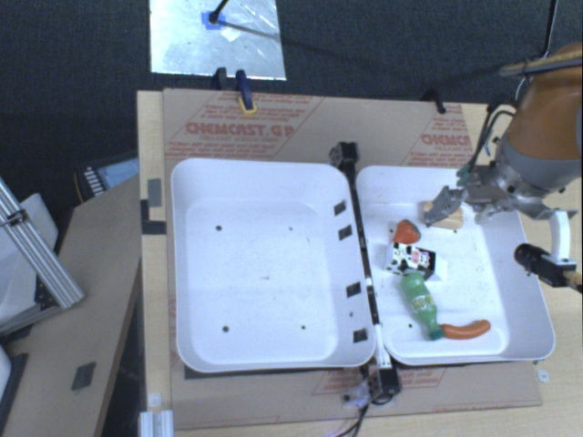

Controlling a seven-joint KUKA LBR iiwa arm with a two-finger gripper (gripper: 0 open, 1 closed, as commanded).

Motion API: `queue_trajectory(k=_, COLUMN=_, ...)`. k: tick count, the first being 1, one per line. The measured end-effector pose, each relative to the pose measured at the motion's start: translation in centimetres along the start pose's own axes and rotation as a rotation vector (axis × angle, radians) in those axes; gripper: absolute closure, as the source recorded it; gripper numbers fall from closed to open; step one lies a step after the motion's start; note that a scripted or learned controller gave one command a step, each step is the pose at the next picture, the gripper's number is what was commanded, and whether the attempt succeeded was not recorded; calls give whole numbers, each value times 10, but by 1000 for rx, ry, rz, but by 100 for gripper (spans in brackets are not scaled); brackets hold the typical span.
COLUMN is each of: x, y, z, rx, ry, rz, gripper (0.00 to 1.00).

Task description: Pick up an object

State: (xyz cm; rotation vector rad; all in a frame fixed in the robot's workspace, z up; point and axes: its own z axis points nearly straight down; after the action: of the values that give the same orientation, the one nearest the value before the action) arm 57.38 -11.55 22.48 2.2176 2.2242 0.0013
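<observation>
Gripper: positioned over the right bin; finger state cannot be told.
Objects: green bottle, orange sausage, black-and-white carton, red piece, clustered in that bin.

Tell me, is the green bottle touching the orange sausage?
Touching. In the camera view, the green bottle's lower end meets the orange sausage's left tip, no gap.

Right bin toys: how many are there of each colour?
In the right white bin:
Green: 1, the green plastic bottle
Orange: 2, the long orange sausage-shaped toy and the small orange-red rounded toy
Black and white: 1, the black-and-white patterned block
Total: 4
</observation>
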Motion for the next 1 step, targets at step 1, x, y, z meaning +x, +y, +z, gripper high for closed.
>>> queue_trajectory(k=1, x=47, y=-67, z=43, rx=9, ry=4, rz=-2, gripper=0)
